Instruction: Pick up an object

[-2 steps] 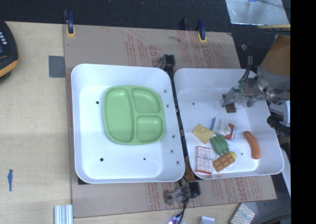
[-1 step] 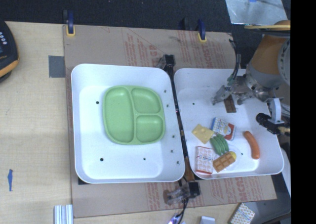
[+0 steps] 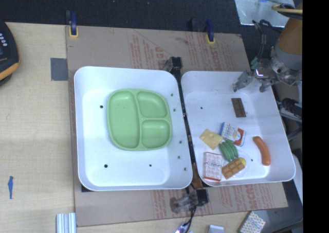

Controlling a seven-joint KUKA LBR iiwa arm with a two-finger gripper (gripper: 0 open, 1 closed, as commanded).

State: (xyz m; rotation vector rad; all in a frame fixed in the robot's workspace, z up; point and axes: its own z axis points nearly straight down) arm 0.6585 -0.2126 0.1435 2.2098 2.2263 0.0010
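Observation:
My gripper (image 3: 252, 83) hovers over the back right corner of the right bin (image 3: 205, 85), its fingers spread open with nothing between them. A brown chocolate bar (image 3: 238, 107) lies just in front of it. Nearer the front sit a yellow cheese wedge (image 3: 210, 138), a colourful packet (image 3: 232, 133), a green pickle (image 3: 228, 150), an orange sausage (image 3: 261, 150), a red-and-white packet (image 3: 212, 166) and a tan waffle piece (image 3: 234, 167).
The left bin (image 3: 90, 124) holds a green divided plate (image 3: 139, 119). Blue clamps (image 3: 209, 30) pin the cardboard sheet at the back edge. A black device (image 3: 6, 52) sits at the far left of the bench.

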